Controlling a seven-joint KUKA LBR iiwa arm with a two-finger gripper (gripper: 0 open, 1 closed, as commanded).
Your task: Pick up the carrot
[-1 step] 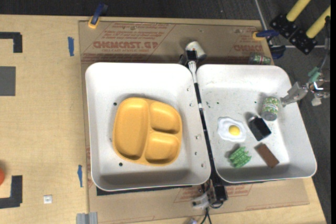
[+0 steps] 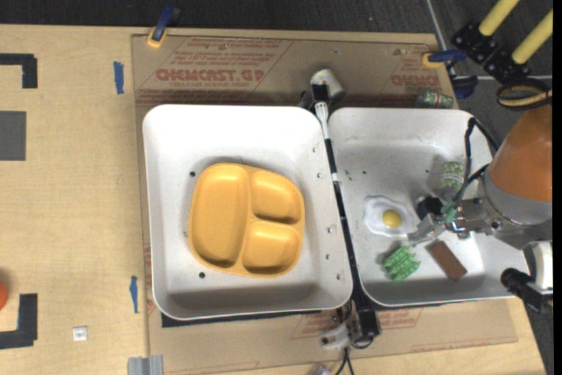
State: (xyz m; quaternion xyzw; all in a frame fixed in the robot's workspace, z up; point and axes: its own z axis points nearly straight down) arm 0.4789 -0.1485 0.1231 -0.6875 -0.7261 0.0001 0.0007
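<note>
Camera view, right bin [image 2: 395,123]: gripper [image 2: 432,222] low just right of egg [image 2: 387,217], opening and hold not discernible; carrot's place unclear, perhaps hidden under arm [image 2: 527,162]; best raised to locate carrot before descending, clear of egg.

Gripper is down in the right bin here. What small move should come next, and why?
Probably lift the gripper slightly and pull back right. It sits among a fried egg, a green piece and a brown block in the right bin, none a carrot, and the arm covers that bin's right side.
</note>
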